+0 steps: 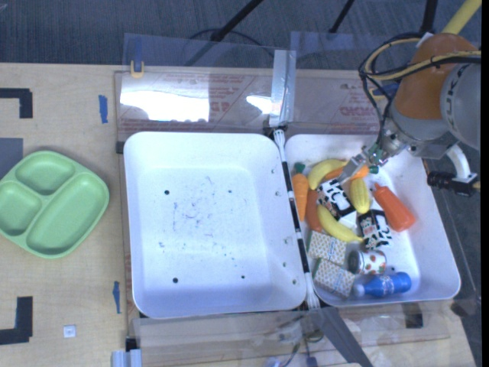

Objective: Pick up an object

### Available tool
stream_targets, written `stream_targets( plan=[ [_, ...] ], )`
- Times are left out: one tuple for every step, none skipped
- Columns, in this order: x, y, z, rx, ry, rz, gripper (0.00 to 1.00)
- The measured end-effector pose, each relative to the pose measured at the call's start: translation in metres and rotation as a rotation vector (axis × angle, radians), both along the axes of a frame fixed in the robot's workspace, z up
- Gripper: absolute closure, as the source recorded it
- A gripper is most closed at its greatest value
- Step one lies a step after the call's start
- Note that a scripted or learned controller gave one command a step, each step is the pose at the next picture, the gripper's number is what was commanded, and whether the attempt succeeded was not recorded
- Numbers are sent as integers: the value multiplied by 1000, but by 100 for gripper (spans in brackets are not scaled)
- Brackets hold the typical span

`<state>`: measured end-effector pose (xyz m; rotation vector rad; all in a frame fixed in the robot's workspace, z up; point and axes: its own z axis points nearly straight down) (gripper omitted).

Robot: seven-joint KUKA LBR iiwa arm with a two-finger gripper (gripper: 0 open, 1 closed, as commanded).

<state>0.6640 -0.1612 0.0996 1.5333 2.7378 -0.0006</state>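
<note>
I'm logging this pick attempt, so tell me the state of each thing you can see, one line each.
gripper: low over the right bin's pile, nothing seen between it.
right bin: loaded with a heap of items.
bananas: lying in the pile.
carrot: lying by the divider.
blue bottle: on its side.
green tray: flat on the bench, outside the bins.

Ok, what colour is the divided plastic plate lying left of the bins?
Light green, seen clearly in the camera view.

White bins [202,147], green plate [50,202], yellow bananas [328,169], orange carrot [300,193], blue bottle [388,284].
</note>
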Motion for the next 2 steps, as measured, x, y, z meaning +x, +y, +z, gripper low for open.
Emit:
stream_targets(
  plan=[
    [-1, 0, 8, -1, 3, 2, 100],
    [-1, 63, 111, 2, -1, -121, 100]
  ],
)
